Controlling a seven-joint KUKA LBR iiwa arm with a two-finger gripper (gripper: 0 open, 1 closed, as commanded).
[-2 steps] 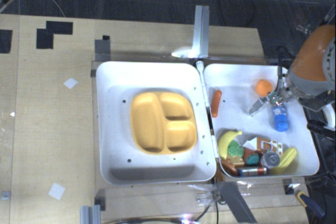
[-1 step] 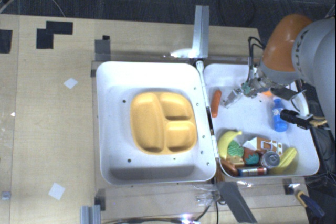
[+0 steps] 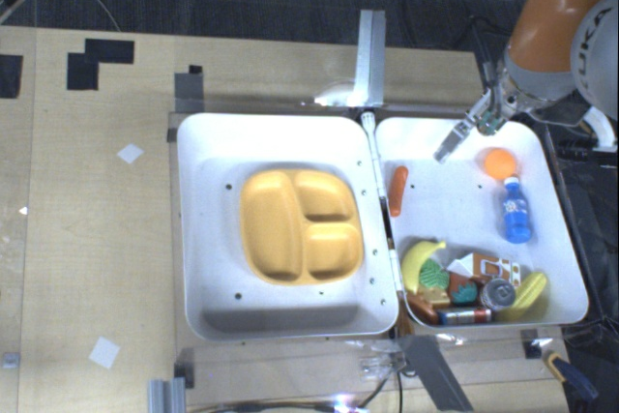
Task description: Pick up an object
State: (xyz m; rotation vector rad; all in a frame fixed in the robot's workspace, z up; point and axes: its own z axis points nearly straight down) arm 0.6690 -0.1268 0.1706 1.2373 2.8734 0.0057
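My gripper [image 3: 451, 146] hangs over the back left part of the right bin [image 3: 440, 213], reaching in from the upper right, with nothing seen in it. An orange ball [image 3: 499, 163] lies to its right, and a blue bottle [image 3: 516, 212] lies just in front of the ball. A slim orange carrot-like piece [image 3: 397, 190] rests by the bin's left wall, below the gripper. Along the front wall sits a pile: a yellow banana [image 3: 422, 260], a green item [image 3: 434, 279], a small can [image 3: 499, 292] and another yellow piece [image 3: 531, 290].
The left bin [image 3: 208, 208] holds a yellow divided tray [image 3: 298, 224] at its middle. A metal post [image 3: 371, 58] stands behind the wall between the bins. The arm's orange band [image 3: 556, 14] looms over the right bin's back right corner.
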